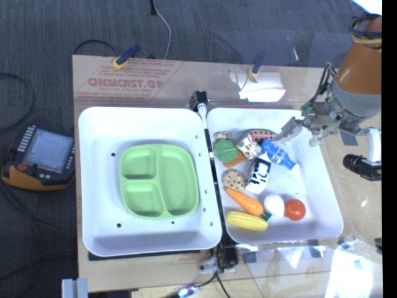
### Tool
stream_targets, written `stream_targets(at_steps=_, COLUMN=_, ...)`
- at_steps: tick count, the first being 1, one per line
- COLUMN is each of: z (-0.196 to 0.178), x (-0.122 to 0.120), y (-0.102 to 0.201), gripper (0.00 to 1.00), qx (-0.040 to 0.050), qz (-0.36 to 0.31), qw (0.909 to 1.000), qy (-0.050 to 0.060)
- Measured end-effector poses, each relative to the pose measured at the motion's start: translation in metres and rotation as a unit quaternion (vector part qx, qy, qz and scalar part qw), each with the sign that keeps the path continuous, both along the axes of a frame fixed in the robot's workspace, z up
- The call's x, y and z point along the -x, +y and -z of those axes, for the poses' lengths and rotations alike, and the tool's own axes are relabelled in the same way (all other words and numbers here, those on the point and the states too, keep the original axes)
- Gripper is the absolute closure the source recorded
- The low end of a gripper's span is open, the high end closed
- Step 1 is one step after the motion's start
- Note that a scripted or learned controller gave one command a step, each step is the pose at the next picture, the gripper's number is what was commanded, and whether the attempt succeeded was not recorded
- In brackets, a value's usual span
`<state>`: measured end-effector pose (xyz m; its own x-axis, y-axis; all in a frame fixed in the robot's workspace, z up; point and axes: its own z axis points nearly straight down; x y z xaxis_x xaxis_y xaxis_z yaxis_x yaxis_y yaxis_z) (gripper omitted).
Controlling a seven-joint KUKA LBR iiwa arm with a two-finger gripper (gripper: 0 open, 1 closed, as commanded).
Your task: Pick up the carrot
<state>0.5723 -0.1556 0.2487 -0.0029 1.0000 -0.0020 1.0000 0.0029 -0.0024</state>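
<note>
The carrot is orange with a green stub and lies slanted in the front part of the right bin. It sits between a cookie behind it and a yellow corn cob in front. My gripper hangs over the bin's back right area, above and right of a blue bottle. It is well apart from the carrot. Its two fingers stand spread, open, with nothing between them.
A white egg and a red tomato lie just right of the carrot. A black-and-white carton, a green leafy piece and a watermelon slice crowd the back. The left bin holds a green divided plate.
</note>
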Motion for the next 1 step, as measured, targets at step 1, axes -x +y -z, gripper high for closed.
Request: stream_targets(at_steps=1, z=0.0938, x=0.0861, y=0.0412, gripper=0.0, qx=-0.0032, qz=-0.06, qw=0.9981, qy=0.007)
